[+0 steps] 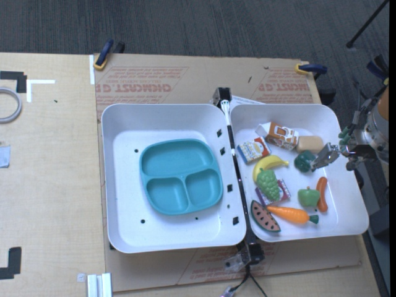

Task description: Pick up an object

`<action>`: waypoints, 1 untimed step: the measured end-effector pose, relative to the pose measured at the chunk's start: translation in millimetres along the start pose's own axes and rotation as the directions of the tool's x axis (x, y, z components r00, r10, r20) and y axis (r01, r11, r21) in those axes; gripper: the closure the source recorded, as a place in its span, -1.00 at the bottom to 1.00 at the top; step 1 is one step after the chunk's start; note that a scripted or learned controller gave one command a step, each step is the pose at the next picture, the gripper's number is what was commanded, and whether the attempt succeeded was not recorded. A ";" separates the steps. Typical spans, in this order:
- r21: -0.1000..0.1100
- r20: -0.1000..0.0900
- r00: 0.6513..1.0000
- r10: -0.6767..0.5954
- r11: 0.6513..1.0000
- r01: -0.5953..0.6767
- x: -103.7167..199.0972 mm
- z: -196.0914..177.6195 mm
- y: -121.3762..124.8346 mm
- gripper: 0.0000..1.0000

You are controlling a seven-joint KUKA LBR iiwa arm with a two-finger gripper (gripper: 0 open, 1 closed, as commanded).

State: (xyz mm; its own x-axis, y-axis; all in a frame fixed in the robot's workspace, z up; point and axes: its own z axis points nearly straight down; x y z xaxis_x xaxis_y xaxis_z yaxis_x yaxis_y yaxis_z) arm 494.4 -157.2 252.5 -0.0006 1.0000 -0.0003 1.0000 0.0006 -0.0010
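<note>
Reaching in from the right, we are bringing the gripper [328, 156] over the right bin [346, 224], and its fingers are standing a little apart with nothing between them. We are not holding any object yet.

The things to choose from are all lying in this right bin. A dark green broccoli [304, 161] is just beside the fingertips, on their left, so we are judging it as the most natural target. Near it, a small red pepper [322, 192] and a green pepper [308, 197] are lying close together. The carrot [289, 214] and the watermelon slice [265, 218] are at the near side, the grapes [267, 182] and the banana [271, 163] are in the middle, and two small cartons [282, 135] are at the far side.

To do this step well, we are thinking that the fingers should open wider first, then come down straight over the broccoli, one finger on each side. The toys are crowded, so a slanted approach could push the broccoli toward the banana. The left bin [117, 184] is carrying a blue divided plate [180, 176], well apart from our work.
</note>
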 end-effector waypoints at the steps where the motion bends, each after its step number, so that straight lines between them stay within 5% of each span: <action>1: 0.000 -0.001 1.000 0.003 1.000 -0.003 -16.9 145.8 -17.0 -1.00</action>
State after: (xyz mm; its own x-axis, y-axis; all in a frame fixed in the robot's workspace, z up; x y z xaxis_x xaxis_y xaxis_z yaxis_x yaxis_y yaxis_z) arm 477.2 -174.2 106.7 0.0028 1.0000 0.0005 1.0000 -0.0028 -0.0010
